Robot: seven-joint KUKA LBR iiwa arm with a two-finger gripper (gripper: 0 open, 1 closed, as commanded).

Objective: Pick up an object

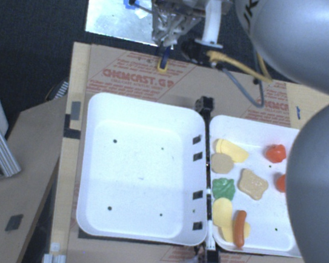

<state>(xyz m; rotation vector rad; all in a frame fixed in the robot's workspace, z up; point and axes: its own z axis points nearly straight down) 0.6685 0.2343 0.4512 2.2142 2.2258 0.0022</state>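
So the hand [165,43] hangs up at the far edge of the counter [136,71], past both bins, and there's a small yellow object [162,65] right at its fingertips, looks pinched between them. Straight below it sits the left bin [94,148]. The rest of the toy food is well off to the lower right in the right bin [258,241]: a green piece [223,187], a sausage [239,227], a bread slice [253,184], a red tomato [276,152]
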